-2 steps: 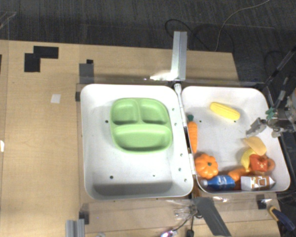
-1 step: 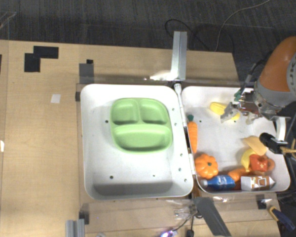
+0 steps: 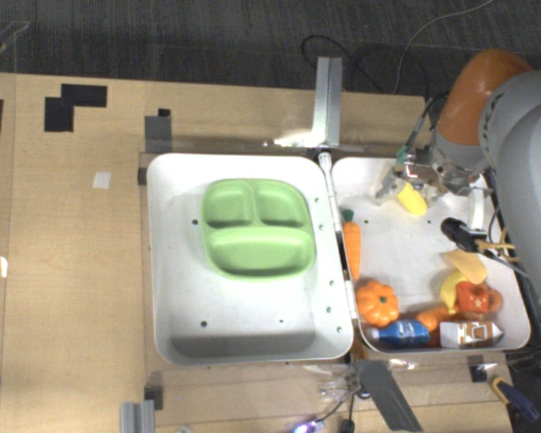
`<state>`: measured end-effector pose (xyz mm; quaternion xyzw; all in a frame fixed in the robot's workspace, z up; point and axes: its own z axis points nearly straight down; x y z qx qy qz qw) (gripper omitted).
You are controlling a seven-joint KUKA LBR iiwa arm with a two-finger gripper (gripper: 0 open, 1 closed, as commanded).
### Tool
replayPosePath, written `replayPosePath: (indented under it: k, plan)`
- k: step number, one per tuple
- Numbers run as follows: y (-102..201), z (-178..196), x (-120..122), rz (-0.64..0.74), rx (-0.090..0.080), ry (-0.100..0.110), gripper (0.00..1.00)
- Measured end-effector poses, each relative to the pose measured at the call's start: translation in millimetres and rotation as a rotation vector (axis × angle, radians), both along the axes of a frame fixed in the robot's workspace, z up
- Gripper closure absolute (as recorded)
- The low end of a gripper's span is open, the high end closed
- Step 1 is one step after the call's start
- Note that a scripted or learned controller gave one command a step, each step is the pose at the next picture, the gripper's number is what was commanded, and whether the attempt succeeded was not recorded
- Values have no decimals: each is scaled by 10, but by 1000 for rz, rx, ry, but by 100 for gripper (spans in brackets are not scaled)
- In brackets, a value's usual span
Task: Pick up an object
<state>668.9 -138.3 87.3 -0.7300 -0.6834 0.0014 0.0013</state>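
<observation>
My gripper (image 3: 408, 184) hangs over the back of the right bin (image 3: 388, 242), reaching in from the right. A small yellow block (image 3: 414, 200) lies right under its tip, touching or nearly touching it. Along the bin's left wall lies a carrot (image 3: 352, 249). At the front are an orange pumpkin (image 3: 377, 302), a blue bottle (image 3: 404, 334) and a white carton (image 3: 470, 334). A red tomato-like piece (image 3: 479, 299), a yellow banana (image 3: 450, 289) and a pale yellow wedge (image 3: 467, 264) crowd the front right corner.
The left bin (image 3: 176, 269) holds a green divided plate (image 3: 257, 226) near its middle. A metal post (image 3: 328, 102) stands behind the seam between the bins. The middle of the right bin's floor is bare white.
</observation>
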Motion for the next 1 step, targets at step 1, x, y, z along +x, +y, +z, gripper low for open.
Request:
replayPosePath:
  k: [1]
  plan:
    - [-1, 139, 24, 9, -4, -7, 100]
